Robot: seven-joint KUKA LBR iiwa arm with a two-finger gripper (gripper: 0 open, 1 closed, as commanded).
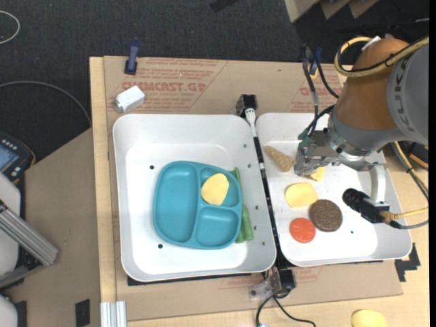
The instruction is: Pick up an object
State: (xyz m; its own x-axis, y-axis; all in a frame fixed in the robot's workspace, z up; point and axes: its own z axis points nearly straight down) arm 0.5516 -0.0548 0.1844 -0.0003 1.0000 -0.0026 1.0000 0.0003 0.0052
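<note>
My gripper (310, 161) hangs low over the upper middle of the right bin (340, 256), with the grey and orange arm reaching in from the right. A small yellow piece (317, 175) peeks out right beneath it. A tan wedge (279, 157) lies just to its left. Below it are a pale yellow lump (300, 195), a brown round disc (326, 215) and a red round piece (302, 229). Nothing is seen held.
The left bin (136, 135) holds a teal divided plate (178, 206) with a yellow lump (215, 189) in its upper right compartment and a green strip (244, 216) along its right side. A small white block (129, 99) lies on the cardboard behind the bins.
</note>
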